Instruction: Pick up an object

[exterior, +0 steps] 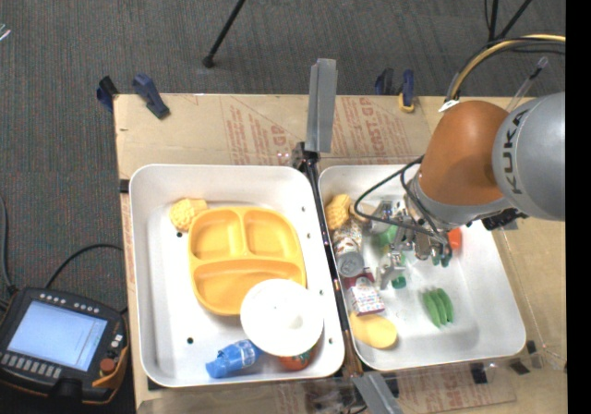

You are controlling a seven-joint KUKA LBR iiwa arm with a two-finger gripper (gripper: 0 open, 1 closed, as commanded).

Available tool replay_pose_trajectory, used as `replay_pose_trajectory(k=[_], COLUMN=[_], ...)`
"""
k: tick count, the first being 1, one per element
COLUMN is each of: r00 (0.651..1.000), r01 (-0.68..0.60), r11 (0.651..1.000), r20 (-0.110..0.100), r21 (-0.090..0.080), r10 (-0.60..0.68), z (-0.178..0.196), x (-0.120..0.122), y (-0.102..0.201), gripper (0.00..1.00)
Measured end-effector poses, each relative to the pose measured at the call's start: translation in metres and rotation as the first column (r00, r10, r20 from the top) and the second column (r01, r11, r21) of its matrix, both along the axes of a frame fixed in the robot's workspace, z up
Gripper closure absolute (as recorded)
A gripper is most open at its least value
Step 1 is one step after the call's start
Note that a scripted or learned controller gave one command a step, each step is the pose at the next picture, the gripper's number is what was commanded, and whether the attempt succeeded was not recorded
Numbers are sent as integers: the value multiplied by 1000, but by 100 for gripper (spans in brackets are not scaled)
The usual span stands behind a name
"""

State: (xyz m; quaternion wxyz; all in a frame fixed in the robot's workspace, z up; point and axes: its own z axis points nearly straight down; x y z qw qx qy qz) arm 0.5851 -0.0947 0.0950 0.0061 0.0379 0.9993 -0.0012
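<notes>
My gripper [413, 255] hangs low over the middle of the right bin [494, 310], under the grey arm and its orange band [466, 158]. Small objects crowd around it: a green piece [399, 280] just below it, another green bit [379, 240] to its left and a red piece [452, 238] to its right. A green pea pod [437, 306] lies apart toward the front. Along the bin's left wall sit a yellow corn cob [338, 211], a small can [346, 240], a grey disc [351, 265], a pink box [366, 298] and a yellow lemon-like slice [377, 331].
The left bin [152, 310] holds a yellow divided tray [247, 250], a white round lid [282, 316], a yellow toy [186, 213], a blue object [233, 359] and a red item [295, 362]. A grey post [321, 112] stands behind the bins. A teach pendant [55, 338] lies at lower left.
</notes>
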Motion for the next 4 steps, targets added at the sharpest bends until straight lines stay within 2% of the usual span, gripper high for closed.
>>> replay_pose_trajectory(k=[1, 2, 3, 4], r00=[999, 991, 992, 998], r01=[35, 136, 129, -62], r11=[999, 991, 992, 998], r20=[-7, -11, -10, -4], r21=[3, 4, 3, 0], r10=[-35, -136, -129, 62], z=[-6, -8, 3, 80], x=[49, -3, -1, 1], y=[-6, -28, -26, -121], gripper=[0, 0, 100, 100])
